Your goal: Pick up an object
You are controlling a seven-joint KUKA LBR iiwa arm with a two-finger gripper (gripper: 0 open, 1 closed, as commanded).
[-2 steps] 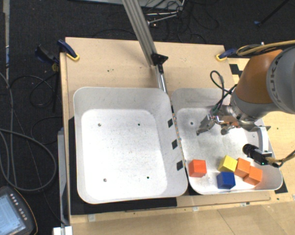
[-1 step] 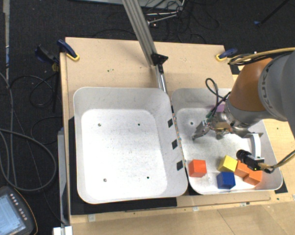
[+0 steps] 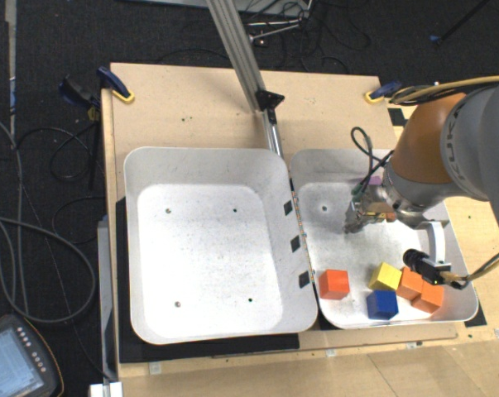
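Observation:
Several small blocks lie in the near part of the right bin (image 3: 332, 176): an orange cube (image 3: 334, 284) near its left wall, a yellow cube (image 3: 387, 276), a blue cube (image 3: 382, 304), and an orange block (image 3: 419, 290) at the near right corner. My gripper (image 3: 354, 220) hangs over the middle of the right bin, farther back than the blocks and apart from them. Nothing shows between its tips.
The left bin (image 3: 203, 238) sits beside the right one, sharing a raised rim in the middle. A metal pole (image 3: 241, 48) slants over the bench's far edge. Blue and yellow clamps (image 3: 112, 81) hold the board at its far corners.

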